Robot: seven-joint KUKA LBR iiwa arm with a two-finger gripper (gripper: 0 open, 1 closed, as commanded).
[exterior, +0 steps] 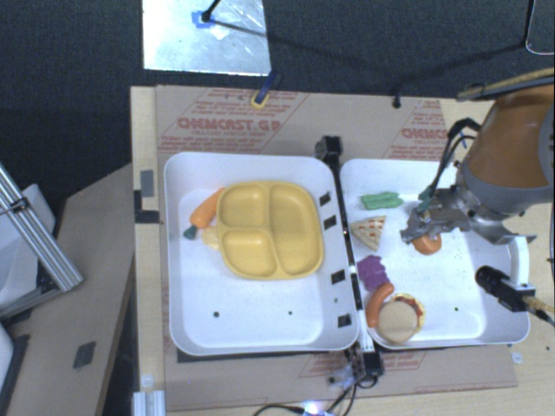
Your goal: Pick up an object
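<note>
Orange and round, a small toy fruit (427, 243) lies in the right bin (451, 319), near the middle. The gripper (420, 230) is low over it, right at its top edge. I cannot tell if the gripper is touching the fruit, and I cannot tell if it is holding anything. The grey arm (512, 159) with its orange band comes in from the right side.

More toy food lies in the same bin. A green bean pod (381, 200) sits near the back. A slice of pizza (368, 230) lies just left of the orange fruit. A purple bunch of grapes (374, 271) is closer to the front, touching a hot dog sausage (378, 302). A burger (400, 317) rests beside the sausage at the front.

The left bin (199, 310) holds a yellow plate (264, 229) with three parts. A toy carrot (204, 211) lies against the plate's left side
</note>
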